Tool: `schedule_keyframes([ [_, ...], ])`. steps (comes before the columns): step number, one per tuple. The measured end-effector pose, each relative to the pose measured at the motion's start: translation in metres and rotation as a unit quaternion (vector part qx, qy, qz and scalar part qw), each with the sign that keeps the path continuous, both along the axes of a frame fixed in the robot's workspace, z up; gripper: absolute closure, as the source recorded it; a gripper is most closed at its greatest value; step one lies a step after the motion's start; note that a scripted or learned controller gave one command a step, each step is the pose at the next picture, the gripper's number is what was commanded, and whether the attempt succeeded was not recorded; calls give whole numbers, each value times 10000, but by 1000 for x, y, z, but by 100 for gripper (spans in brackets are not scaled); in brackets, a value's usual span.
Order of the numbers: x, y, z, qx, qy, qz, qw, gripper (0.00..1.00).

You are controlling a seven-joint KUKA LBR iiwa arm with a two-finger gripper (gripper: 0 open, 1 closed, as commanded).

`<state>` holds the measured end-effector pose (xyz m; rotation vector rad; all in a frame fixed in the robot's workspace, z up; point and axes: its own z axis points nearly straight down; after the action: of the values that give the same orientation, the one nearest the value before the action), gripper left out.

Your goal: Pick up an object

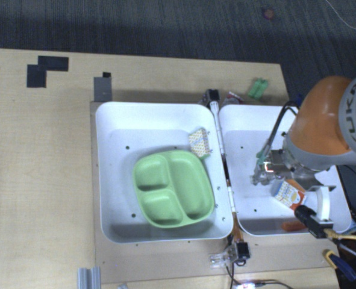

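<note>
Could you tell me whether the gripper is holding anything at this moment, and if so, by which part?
It cannot be told. The gripper is low in the right bin, beside a small packet.

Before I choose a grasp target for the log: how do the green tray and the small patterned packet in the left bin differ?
The tray is plain green with three compartments; the packet is pale with a fine pattern. The tray is much larger, covering most of the bin floor, while the packet is small. The tray lies flat in the middle; the packet sits by the right wall, just past the tray's far corner. Both are in the left bin.
</note>
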<state>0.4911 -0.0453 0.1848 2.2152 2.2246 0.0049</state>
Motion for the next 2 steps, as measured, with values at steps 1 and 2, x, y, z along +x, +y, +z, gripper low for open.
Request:
schedule_keyframes([
  [1, 48, -46, -19, -6, 6, -13, 10000, 100],
  [2, 98, -98, -17, -8, -1, -13, 10000, 100],
])
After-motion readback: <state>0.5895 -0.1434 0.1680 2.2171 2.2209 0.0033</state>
